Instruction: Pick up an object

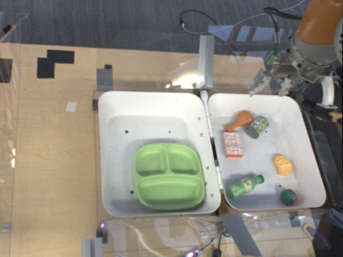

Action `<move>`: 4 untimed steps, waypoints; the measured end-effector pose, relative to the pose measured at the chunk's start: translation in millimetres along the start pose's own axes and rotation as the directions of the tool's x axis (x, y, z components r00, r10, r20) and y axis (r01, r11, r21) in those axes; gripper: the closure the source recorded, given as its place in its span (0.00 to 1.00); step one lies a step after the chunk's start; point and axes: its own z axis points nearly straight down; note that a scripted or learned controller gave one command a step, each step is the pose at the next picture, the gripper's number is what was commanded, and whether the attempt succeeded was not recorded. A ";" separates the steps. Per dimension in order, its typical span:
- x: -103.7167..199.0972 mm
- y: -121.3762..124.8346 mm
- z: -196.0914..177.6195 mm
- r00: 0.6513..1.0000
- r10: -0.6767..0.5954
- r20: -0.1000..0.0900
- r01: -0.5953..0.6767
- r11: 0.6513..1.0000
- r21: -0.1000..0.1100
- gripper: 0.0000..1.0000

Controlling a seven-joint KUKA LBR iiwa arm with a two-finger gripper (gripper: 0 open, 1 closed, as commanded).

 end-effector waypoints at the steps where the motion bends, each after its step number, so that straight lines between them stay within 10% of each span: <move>1: -31.3 -2.2 110.4 0.999 -0.033 0.000 0.033 0.999 0.002 0.00; 2: -64.9 -16.6 182.1 0.996 -0.090 0.000 0.090 0.996 -0.003 0.00; 3: -63.9 -14.4 173.3 0.996 -0.093 0.000 0.093 0.996 -0.005 1.00; 4: 5.6 -3.2 85.0 0.999 -0.038 0.000 0.038 0.999 -0.003 1.00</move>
